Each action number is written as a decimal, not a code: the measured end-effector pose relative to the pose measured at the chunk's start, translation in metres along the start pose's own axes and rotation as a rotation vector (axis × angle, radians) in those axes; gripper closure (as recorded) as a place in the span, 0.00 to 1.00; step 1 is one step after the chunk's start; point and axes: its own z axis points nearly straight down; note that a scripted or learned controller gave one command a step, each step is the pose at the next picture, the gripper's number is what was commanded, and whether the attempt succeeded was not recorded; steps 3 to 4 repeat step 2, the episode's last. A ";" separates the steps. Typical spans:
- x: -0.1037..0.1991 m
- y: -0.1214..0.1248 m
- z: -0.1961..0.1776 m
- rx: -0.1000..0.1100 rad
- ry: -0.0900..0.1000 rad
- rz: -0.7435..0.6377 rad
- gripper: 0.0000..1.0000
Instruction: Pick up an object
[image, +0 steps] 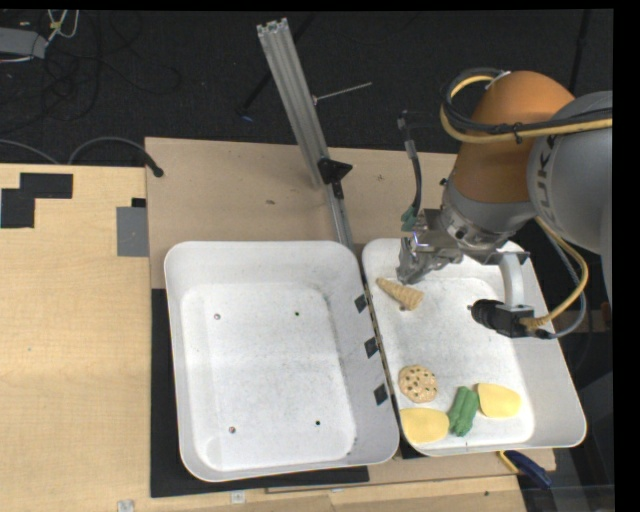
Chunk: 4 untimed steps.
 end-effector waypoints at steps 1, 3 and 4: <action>0.044 -0.011 -0.005 -0.001 -0.001 -0.001 1.00; 0.095 -0.038 0.003 0.001 -0.001 0.000 1.00; 0.095 -0.038 0.003 0.001 -0.001 0.000 1.00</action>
